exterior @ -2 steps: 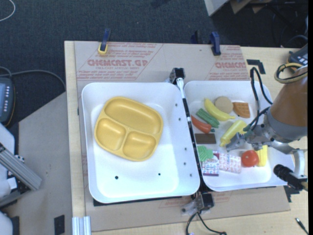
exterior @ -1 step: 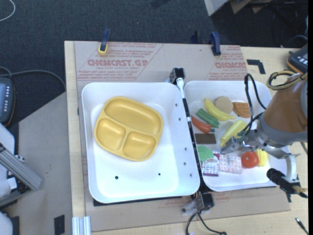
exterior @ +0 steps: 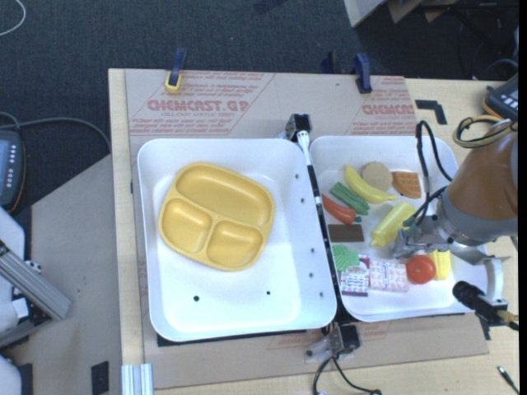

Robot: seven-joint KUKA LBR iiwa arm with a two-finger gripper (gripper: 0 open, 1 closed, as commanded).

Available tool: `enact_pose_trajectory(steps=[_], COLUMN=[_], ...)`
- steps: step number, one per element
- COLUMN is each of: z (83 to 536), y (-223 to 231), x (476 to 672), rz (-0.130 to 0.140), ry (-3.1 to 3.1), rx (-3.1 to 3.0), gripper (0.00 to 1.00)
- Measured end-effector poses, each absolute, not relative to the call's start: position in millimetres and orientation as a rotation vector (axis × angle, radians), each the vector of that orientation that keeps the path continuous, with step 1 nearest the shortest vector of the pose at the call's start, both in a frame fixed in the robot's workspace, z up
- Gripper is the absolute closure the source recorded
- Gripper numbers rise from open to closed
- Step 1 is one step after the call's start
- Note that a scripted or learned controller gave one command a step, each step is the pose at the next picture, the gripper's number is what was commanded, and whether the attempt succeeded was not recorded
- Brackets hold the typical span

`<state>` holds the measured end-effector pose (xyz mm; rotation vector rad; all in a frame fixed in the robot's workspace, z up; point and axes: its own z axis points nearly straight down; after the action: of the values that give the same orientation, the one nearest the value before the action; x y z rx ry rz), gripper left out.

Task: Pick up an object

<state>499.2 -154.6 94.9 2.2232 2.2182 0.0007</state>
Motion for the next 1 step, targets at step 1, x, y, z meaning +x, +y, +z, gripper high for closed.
enact_pose_trajectory(steps=[1], z=[145.3], y=[-158.9], x=[490.6], rz=[0.002], ry=[2.216], rx=[2.220], gripper=[1.00])
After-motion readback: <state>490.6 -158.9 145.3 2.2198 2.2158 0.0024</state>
